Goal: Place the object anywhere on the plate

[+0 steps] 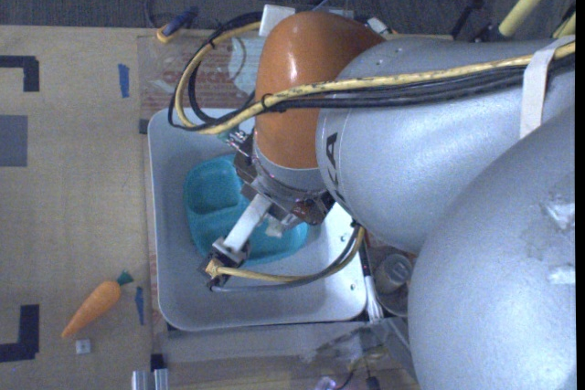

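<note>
Camera view shows carrot [91,308] on bench [73,205], arm [439,132] above plate [207,195]

Robot arm [439,151]: fat rounded links with glossy light-grey shells. The orange band [306,78] above the wrist is smooth and domed, with a glare spot on it. A cable bundle [411,85], yellow plus black, runs along the grey link and loops out past the band. A white tape strap [533,91] wraps the link over the bundle.
</note>
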Tool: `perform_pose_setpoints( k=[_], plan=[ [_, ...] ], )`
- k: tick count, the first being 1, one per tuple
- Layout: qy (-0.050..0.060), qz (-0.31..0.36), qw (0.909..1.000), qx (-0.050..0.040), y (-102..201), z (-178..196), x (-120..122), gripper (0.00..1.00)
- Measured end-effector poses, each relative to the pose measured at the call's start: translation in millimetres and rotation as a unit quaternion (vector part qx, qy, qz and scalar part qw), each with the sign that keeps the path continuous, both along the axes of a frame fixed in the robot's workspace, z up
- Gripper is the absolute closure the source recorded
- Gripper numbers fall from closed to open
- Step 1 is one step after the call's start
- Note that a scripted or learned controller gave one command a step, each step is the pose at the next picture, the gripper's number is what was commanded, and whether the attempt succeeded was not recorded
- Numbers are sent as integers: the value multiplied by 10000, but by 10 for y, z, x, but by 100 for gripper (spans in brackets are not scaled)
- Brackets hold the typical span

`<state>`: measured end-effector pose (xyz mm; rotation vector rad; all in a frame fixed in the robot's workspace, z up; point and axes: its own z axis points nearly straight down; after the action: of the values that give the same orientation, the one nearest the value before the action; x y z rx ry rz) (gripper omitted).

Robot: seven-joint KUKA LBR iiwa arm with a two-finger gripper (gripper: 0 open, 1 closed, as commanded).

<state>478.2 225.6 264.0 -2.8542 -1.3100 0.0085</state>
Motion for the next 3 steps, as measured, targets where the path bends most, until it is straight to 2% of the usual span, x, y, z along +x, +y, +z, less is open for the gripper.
perform_pose_setpoints(
  k=[1,2,3],
  plan=[
    [0,-47,10000,0,-1,-322,-2,100],
    [-17,429,9991,5,-513,200,9,100],
    [-19,535,9986,5,-576,997,10,100]
  ],
)
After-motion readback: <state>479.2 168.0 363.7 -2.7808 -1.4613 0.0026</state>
